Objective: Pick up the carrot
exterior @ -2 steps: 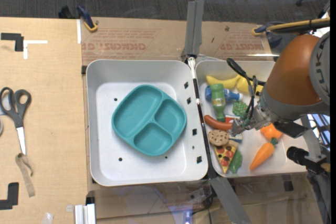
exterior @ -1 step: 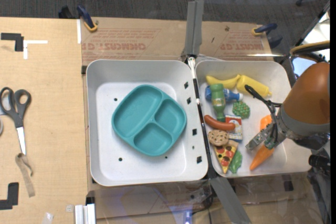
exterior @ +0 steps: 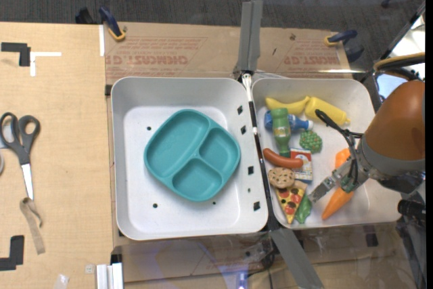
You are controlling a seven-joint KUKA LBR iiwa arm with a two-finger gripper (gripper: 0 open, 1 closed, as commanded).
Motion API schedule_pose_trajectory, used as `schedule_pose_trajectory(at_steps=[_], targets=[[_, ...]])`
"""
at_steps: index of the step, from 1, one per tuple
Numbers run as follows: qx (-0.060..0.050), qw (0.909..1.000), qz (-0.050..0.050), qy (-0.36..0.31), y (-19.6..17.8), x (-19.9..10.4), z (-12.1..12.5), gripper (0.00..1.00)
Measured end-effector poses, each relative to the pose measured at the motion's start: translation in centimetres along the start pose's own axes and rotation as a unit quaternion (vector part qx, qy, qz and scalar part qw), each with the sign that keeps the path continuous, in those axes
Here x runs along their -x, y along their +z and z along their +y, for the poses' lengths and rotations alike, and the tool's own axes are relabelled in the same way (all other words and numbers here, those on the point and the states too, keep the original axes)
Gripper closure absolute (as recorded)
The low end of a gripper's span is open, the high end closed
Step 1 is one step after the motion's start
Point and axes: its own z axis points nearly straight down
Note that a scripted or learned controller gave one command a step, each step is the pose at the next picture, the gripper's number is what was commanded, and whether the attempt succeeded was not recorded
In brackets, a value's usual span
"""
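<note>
Fingers (exterior: 336, 181) on your arm sit low in the right bin (exterior: 362, 95), just beside the carrot (exterior: 338, 199), and you cannot tell from this angle whether they are spread or pressed together, or whether they pinch anything. You see the dark metal fingertip parts angled toward the bin's lower middle, with the grey wrist and the orange band (exterior: 404, 122) above them at the right.

Your carrot lies near the front right of that bin, its pointed end toward the front wall and its upper end hidden behind the fingers. Just to its left you have a green pepper-like piece (exterior: 303, 209), a pizza slice (exterior: 289, 198) and a cookie (exterior: 280, 177). Farther back you see a hot dog (exterior: 283, 158), a small red-and-white box (exterior: 303, 166), a green bumpy toy (exterior: 311, 140), a blue-and-green bottle (exterior: 281, 124) and a yellow banana (exterior: 303, 107).

Your left bin (exterior: 128, 166) holds a teal divided plate (exterior: 193, 154), sitting tilted within it. On the desk (exterior: 54, 112) well to the left, you have scissors (exterior: 20, 142) lying apart from both bins.
</note>
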Motion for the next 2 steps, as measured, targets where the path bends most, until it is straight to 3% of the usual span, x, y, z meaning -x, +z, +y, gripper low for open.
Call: schedule_pose_trajectory(at_steps=[1,2], targets=[[0.002,0.9989,-0.002,-0.048,-0.2,3.9,6.7,0.00],[0.000,0.9992,0.000,-0.041,0.0,-0.3,0.3,0.00]])
